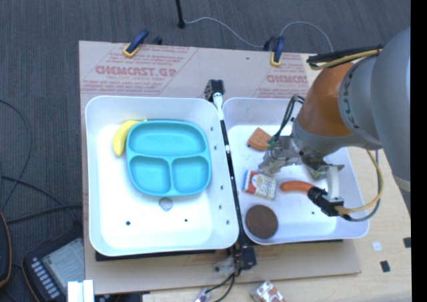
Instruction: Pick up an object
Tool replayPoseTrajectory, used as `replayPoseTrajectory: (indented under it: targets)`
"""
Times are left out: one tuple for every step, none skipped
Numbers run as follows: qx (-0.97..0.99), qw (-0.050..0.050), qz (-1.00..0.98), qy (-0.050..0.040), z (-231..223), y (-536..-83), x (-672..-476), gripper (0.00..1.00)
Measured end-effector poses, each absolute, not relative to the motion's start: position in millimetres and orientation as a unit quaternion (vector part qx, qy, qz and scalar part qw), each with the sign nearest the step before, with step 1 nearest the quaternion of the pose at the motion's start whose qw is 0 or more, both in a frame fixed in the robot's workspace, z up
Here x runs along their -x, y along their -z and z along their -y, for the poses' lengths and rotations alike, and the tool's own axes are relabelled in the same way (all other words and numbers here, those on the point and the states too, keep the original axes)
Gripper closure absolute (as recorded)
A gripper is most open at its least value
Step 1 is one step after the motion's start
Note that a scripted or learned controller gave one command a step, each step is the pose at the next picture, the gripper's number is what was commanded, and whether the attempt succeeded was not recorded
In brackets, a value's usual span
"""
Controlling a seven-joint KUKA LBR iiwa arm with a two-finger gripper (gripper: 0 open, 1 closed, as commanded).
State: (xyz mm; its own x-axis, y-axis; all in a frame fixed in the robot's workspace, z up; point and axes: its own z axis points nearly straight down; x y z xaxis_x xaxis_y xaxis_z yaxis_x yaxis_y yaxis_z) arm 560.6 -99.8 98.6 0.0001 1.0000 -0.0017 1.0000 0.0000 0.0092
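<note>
Three items crowd the gripper; grip state unclear. Packet and carrot adjacent: risk of glancing miss.

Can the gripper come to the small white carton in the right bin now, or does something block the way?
Probably yes. The gripper hangs just above the white carton in the right bin, with nothing between them. The orange carrot and the brown round cookie lie close but apart from it.

Brown bench board, two white bins
</note>
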Motion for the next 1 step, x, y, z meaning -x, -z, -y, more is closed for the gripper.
replayPoseTrajectory:
  targets:
    - [-0.707, 0.004, -0.707, -0.0025, 99.8, -98.4, -560.4, 0.00]
